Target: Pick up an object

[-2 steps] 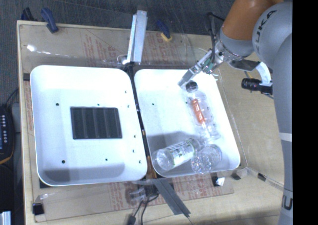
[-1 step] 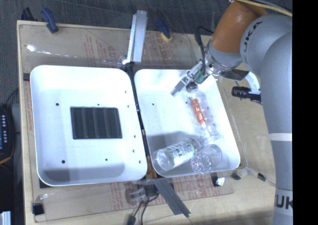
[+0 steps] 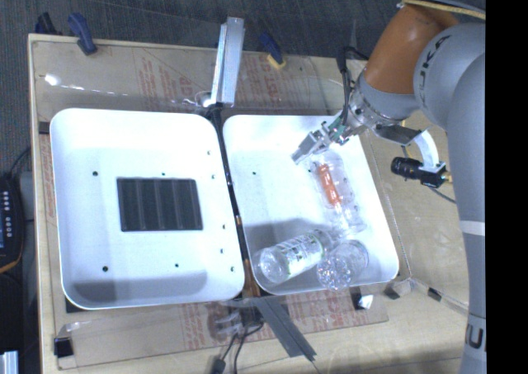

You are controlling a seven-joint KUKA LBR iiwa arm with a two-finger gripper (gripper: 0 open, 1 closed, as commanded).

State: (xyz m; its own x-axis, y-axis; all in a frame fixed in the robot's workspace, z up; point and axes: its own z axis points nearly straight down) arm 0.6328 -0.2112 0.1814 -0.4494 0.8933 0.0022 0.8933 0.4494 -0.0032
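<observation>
Dark grey carpet surrounds a pale wooden bench (image 3: 124, 327) that carries two shallow white bins side by side. Far to the left of the gripper lies the left white bin (image 3: 74, 199), holding nothing loose; a dark ribbed rectangular panel (image 3: 160, 204) sits flat on its floor. Between the bins, up at the back edge, a grey metal bar (image 3: 227, 63) stands up from the bench.

The right white bin (image 3: 272, 158) holds all the candidates. Below and left of the gripper, against the front wall, a clear plastic bottle with a pale label (image 3: 290, 256) lies on its side. Just beside it, to its right, is a crumpled clear plastic cup or wrapper (image 3: 342, 263); exactly what it is, I cannot tell. Directly under the gripper, running toward the front, lies a clear plastic packet with an orange item inside (image 3: 332, 187).

The two-finger gripper (image 3: 316, 143) hangs low over the back of the right bin, its fingers seemingly a little apart with nothing between them, close to the top end of the orange-filled packet. I judge this to be the approach before a grasp: nothing is lifted yet. The next move calls for lowering onto the packet, straddling its narrow width and closing firmly, since slick clear plastic may slip.
</observation>
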